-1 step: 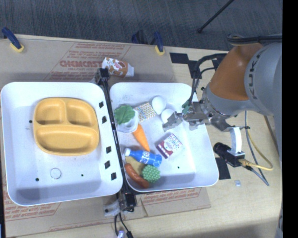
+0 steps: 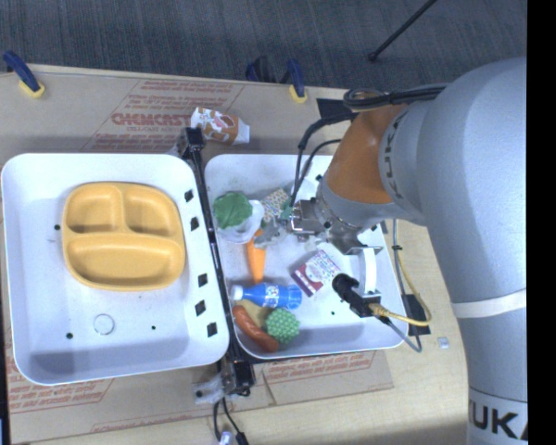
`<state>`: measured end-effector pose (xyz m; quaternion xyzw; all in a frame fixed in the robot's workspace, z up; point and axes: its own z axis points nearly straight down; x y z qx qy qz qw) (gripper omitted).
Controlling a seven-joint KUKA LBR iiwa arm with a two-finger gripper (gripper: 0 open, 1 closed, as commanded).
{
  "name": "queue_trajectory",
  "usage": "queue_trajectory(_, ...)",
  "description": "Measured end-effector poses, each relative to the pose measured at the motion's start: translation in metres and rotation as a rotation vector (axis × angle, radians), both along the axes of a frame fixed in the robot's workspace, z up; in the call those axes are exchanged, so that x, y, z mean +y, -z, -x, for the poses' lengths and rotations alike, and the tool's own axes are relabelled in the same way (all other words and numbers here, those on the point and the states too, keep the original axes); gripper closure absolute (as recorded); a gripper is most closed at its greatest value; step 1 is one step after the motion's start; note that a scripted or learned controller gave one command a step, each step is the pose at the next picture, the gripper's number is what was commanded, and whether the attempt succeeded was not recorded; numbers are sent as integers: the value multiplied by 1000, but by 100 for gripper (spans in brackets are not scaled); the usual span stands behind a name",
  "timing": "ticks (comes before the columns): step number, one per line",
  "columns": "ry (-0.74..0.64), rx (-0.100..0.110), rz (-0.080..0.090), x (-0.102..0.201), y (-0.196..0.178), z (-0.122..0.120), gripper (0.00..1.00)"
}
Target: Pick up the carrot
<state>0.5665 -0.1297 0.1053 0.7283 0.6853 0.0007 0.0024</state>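
The carrot point(image 2: 257, 261) is a short orange piece lying upright in the view near the middle of the right bin point(image 2: 389, 336). Its upper end sits right below my gripper point(image 2: 272, 228), which hangs low over the bin just above and to the right of it. The grey arm with its orange band point(image 2: 366, 160) reaches in from the right and hides the bin's right part. The carrot rests on the bin floor; I cannot make out whether the gripper touches it.
Around the carrot lie a green leafy vegetable point(image 2: 232, 209), a blue bottle point(image 2: 271, 295), a red-and-white packet point(image 2: 315, 272), a sausage point(image 2: 253, 327) and a green knobbly ball point(image 2: 282, 324). The left bin point(image 2: 37, 341) holds a yellow divided plate point(image 2: 123, 235). A small packet point(image 2: 218, 125) lies behind the bins.
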Motion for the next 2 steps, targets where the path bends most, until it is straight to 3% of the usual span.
queue_trajectory(1,123,9,-5,36,14,7,0)
queue_trajectory(2,119,12,-6,36,4,7,100)
